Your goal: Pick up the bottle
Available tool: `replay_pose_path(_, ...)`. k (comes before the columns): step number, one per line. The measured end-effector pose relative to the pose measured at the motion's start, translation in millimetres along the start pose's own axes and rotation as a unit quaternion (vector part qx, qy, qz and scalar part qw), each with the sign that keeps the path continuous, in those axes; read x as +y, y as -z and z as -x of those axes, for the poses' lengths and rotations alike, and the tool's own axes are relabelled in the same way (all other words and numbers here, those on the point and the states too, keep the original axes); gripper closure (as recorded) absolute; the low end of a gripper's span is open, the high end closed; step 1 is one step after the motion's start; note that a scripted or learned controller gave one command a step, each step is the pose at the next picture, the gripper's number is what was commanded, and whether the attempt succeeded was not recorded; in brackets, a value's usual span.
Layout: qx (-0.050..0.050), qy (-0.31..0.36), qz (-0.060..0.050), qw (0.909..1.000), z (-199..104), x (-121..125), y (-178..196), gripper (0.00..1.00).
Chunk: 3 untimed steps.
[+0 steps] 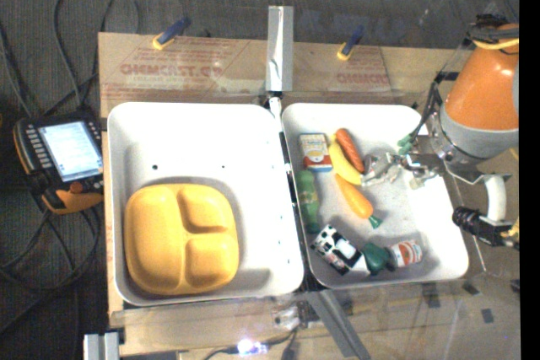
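Note:
A small bottle (396, 254) with a green cap and a red label lies on its side near the front edge of the right bin (439, 223). A dark green bottle (308, 198) lies along that bin's left wall. My gripper (373, 169) hangs over the middle of the right bin, beside the yellow banana (343, 165) and above the orange carrot (357, 196). It is open, with nothing between its fingers. It stands well back from the capped bottle and to the right of the green one.
The right bin also holds a small printed box (315, 152), a red-orange vegetable (349, 147) and a black-and-white cow toy (336, 249) next to the capped bottle. A yellow divided tray (181, 236) fills the left bin (202, 126). A pendant (63, 149) lies off the bench at left.

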<state>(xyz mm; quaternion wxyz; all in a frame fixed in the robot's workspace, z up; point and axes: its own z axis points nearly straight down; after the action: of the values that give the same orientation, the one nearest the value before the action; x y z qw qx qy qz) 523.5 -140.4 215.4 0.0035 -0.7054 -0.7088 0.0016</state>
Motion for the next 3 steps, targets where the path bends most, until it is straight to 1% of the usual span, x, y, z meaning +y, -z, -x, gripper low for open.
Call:
replay_pose_path(1, -0.001, -0.046, -0.001, 0.9989, -103, 30, -35, 0.00)
replay_pose_path(2, -0.002, -0.018, 0.007, 0.9998, -22, -25, -126, 0.00)
replay_pose_path(3, -0.002, 0.007, 0.001, 1.0000, -8, 46, -67, 0.00)
